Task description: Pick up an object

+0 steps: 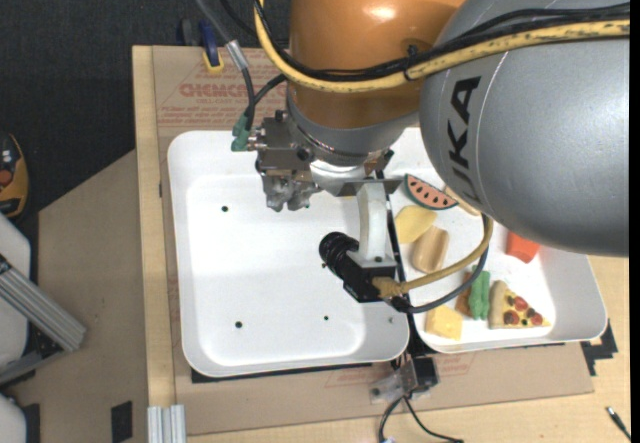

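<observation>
1. The hand (pixel 290 193) hangs over the far part of the left bin (pixel 250 331), which sits on the table (pixel 155 261). The arm's bulk hides too much of it to tell whether it is released or clenched, and nothing shows in its grasp.
2. The things to pick lie in the right bin (pixel 582 319), apart from the hand.
   - A toy watermelon slice (pixel 432 194) is at the far side.
   - A pale yellow piece (pixel 414 222) lies just nearer, touching a tan bread-like piece (pixel 431 249).
   - An orange-red block (pixel 522 249) sits further right.
   - Toward the front are a green piece (pixel 481 293), a toy pizza slice (pixel 518 310) and a yellow wedge (pixel 446 324).
3. All look like small moulded toy food. They are probably light, stiff and not fragile, but smooth enough to slip out of a loose hold.
4. The tan bread-like piece seems the best candidate because it is thick and rounded. It should be taken across its narrow width at mid-body. The pale yellow piece touches it and may get nudged.
5. The watermelon and pizza slices lie flat against the bin floor and offer only thin edges, so a grasp there would likely skid off.
6. No pick is possible from here. The hand must first cross to the right bin.
</observation>
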Robot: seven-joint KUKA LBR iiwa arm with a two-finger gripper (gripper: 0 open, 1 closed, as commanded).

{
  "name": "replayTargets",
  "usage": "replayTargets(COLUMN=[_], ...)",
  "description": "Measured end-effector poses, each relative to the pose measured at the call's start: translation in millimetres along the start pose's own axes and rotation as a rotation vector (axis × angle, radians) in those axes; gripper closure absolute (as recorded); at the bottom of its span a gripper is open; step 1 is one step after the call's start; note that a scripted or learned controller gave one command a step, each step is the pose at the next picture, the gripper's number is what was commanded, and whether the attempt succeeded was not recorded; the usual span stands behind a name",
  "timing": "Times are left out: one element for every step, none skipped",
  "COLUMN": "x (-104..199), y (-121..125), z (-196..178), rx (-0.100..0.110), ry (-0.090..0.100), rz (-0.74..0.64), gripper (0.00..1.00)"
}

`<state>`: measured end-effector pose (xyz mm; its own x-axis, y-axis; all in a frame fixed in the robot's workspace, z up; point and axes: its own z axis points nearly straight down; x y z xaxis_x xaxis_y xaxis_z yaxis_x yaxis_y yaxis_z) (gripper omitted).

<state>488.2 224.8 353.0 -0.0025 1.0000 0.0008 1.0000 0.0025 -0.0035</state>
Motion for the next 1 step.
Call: replayTargets(x=[-3.6], y=[139.2], z=[34.2], rx=[-0.011], ry=[-0.001], rz=[0.006], gripper=[1.00])
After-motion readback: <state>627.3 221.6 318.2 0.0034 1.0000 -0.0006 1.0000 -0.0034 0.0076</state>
